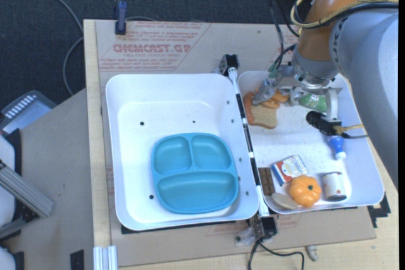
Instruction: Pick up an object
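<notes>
Two shallow white plastic bins, a left bin and a right bin, sit side by side on a brown cardboard sheet. It is printed in red with "CHEMCAST GP", and the smaller red lines beneath are too fine to read. A slice of brown toast lies in the right bin. The grey two-finger gripper hangs just above the toast's upper right corner, over a small orange piece that touches the toast. Whether the gripper is clamped on anything cannot be told. A green item, partly hidden by the wrist, lies right of the toast. Well below the toast are a red-and-white packet with unreadable print, a round orange toy pumpkin, a white cylindrical can and a dark brown bar. Left of the toast, in the left bin, rests a light blue three-compartment plastic plate.
</notes>
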`<state>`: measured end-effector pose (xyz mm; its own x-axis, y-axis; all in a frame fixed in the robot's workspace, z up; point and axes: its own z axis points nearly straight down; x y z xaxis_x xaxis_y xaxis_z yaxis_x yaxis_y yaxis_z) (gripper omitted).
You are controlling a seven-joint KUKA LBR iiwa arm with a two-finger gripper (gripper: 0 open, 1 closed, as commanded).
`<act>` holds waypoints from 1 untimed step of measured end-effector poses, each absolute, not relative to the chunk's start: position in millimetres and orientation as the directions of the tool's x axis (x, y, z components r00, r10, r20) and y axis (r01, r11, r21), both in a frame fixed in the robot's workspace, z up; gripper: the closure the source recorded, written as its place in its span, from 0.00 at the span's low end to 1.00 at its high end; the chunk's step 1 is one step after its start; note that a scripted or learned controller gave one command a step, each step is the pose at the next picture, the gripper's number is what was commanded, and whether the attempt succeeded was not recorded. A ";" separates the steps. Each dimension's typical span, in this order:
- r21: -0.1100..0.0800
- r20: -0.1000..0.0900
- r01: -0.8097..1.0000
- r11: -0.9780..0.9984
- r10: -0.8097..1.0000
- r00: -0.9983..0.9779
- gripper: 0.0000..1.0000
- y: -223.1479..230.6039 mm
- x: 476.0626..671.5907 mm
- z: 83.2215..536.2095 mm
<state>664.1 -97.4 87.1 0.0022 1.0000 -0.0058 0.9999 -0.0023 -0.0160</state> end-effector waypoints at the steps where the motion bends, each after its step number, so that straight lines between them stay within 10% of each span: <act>1: -0.016 -0.003 1.000 -0.001 1.000 0.001 0.00 -98.7 664.1 86.8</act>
<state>664.1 -98.7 86.8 0.0007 1.0000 -0.0026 0.9999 -0.0008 -0.0161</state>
